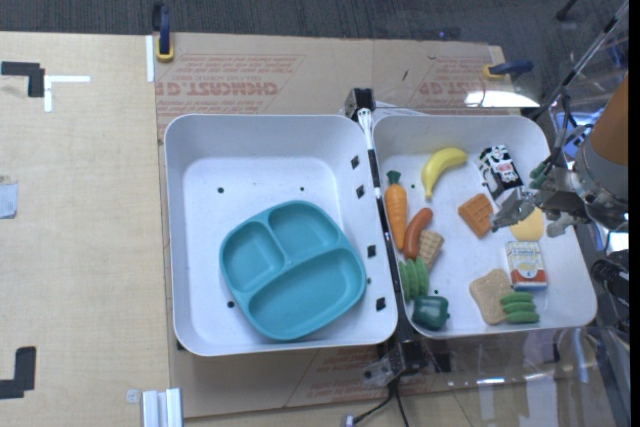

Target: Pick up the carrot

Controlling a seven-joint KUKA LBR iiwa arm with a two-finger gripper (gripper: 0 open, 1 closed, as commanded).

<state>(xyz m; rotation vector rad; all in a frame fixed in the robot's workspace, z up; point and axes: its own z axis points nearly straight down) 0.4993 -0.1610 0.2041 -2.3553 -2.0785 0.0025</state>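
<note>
Camera view: cardboard-topped bench point(90, 245) on dark carpet; pincer point(522, 209), state untellable, well apart from carrot point(396, 205).

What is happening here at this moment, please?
A robot arm reaches in from the right over the right bin, which holds toy food. Its gripper hovers near a yellow block and an orange cracker-like piece, holding nothing visible. The carrot, its target, lies untouched along the left wall of this bin, beside a sausage and below a banana. The left bin holds a teal divided plate.
</note>
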